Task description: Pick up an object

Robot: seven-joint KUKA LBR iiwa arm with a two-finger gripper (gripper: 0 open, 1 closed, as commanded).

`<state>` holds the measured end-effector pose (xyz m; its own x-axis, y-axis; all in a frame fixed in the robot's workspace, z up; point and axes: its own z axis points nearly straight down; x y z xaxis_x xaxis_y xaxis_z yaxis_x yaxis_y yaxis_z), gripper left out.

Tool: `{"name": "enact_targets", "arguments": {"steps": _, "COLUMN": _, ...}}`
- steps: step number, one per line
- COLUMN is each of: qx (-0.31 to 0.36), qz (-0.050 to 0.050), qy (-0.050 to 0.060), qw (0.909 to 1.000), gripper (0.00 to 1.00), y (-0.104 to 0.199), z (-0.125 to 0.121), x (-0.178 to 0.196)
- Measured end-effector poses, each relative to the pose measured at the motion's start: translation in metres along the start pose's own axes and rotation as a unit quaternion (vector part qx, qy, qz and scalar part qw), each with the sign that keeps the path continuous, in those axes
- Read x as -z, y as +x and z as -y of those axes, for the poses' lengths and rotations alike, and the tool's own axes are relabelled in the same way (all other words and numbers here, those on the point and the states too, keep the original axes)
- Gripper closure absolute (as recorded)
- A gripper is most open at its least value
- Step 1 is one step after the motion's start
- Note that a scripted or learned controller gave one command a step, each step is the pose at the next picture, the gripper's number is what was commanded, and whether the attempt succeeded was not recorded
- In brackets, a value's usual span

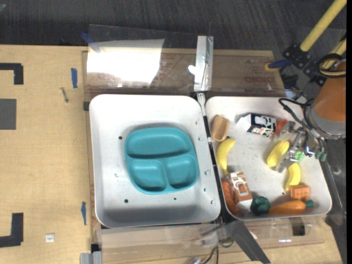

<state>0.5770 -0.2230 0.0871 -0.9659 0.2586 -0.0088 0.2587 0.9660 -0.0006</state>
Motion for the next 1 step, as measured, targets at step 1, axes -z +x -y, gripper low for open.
{"name": "enact_targets", "arguments": {"steps": 1, "qx": -0.074, "qz": -0.002, "qy": 0.000, "qw": 0.9972, "gripper": 0.00, "y": 0.0470, "z": -0.0089, "x": 0.0005}}
